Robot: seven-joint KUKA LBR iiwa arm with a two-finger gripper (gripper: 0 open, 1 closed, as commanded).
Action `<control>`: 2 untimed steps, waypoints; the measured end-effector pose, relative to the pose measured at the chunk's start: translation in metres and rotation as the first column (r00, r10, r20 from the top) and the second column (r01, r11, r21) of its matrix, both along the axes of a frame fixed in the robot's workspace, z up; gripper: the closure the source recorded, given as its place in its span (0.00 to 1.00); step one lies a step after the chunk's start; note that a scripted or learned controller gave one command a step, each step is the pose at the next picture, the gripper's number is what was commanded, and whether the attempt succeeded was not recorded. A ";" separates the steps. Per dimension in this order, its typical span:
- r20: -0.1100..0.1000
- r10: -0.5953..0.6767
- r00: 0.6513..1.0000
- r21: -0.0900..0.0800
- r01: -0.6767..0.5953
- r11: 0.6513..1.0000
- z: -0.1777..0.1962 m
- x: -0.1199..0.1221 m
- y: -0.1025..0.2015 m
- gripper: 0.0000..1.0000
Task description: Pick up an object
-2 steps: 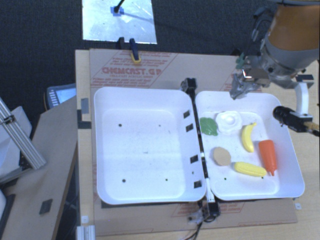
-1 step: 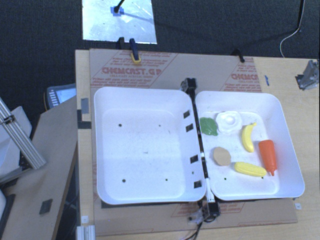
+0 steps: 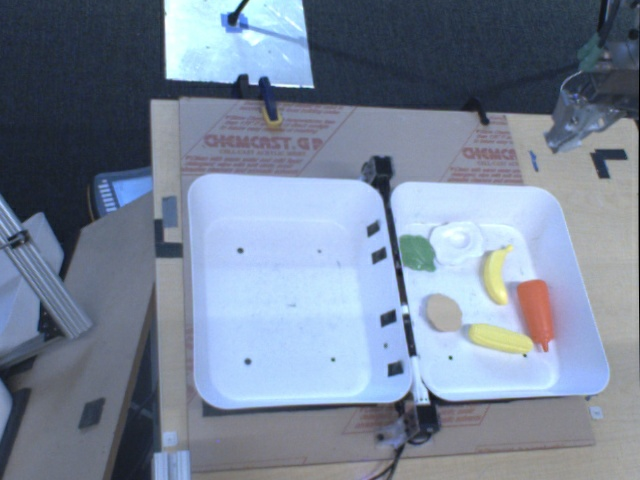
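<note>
The right bin holds several small toy foods. A green leafy piece lies by its left wall, with a white fried-egg shape beside it. A yellow banana and an orange carrot lie toward the right. A tan round piece and a second yellow piece lie nearer the front. My gripper hangs at the far upper right, beyond the right bin's back corner, well apart from all the objects.
The left bin sits beside the right one, joined by a black-clipped divider. Both rest on a cardboard sheet on the bench. A shiny metal plate lies at the back left.
</note>
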State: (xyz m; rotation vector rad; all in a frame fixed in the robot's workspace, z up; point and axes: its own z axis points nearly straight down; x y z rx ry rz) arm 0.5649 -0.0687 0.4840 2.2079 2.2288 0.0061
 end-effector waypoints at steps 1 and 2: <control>-0.011 -0.010 1.000 0.000 0.010 1.000 -0.078 0.004 -0.027 1.00; -0.001 0.000 1.000 0.000 0.000 1.000 -0.085 0.059 0.028 1.00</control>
